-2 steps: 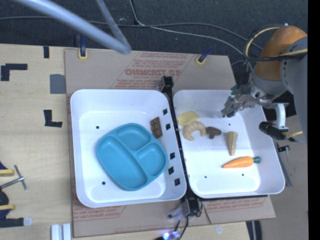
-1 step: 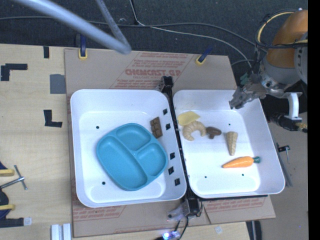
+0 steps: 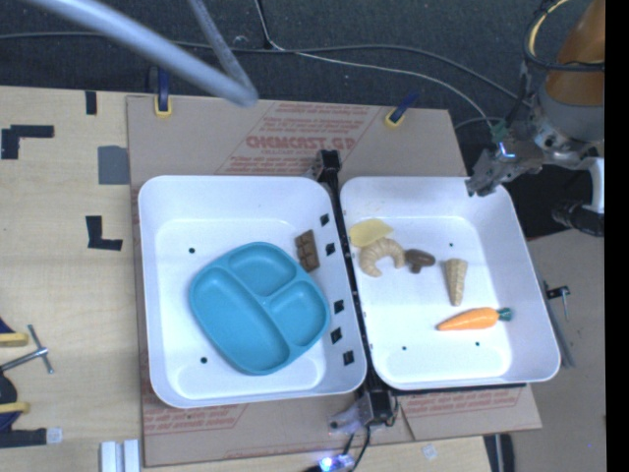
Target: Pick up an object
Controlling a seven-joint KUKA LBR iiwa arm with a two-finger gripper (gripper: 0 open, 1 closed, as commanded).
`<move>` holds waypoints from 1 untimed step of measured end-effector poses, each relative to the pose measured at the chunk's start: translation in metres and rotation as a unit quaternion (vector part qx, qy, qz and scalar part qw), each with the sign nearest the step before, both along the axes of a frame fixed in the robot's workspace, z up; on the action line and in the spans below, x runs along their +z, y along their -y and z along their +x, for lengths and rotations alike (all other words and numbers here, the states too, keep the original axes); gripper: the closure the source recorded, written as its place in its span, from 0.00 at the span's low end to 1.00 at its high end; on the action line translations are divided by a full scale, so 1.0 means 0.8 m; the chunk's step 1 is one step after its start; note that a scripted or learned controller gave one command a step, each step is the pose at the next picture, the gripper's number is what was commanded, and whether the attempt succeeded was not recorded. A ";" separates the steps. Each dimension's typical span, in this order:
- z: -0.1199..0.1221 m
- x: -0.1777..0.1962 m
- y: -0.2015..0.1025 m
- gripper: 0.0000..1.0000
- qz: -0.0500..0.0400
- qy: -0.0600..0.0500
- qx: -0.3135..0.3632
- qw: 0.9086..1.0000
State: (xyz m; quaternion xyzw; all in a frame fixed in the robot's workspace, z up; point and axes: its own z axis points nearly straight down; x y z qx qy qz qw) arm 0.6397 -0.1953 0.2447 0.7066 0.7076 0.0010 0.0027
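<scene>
The right bin (image 3: 526, 293) holds several toy foods. A pale yellow slice (image 3: 371, 231) lies at the upper left, with a beige croissant (image 3: 380, 255) just below it and a small brown mushroom (image 3: 421, 260) beside that. A tan cone (image 3: 455, 280) sits in the middle, and an orange carrot (image 3: 470, 319) with a green tip lies below it. My gripper (image 3: 485, 181) hangs over the bin's far right corner, apart from all of these. The grey arm with its orange band (image 3: 575, 62) rises behind it at the upper right.
The left bin (image 3: 157, 264) carries a blue divided plate (image 3: 257, 306) and a small brown block (image 3: 308, 252) by its right wall. Black clips (image 3: 329, 165) join the bins along the middle. A grey pole (image 3: 128, 32) crosses the upper left, and cables trail over the dark back area.
</scene>
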 end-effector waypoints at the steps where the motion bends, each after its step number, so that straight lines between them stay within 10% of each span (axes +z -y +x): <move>1: -0.012 0.007 -0.065 1.00 0.002 -0.003 0.002 1.000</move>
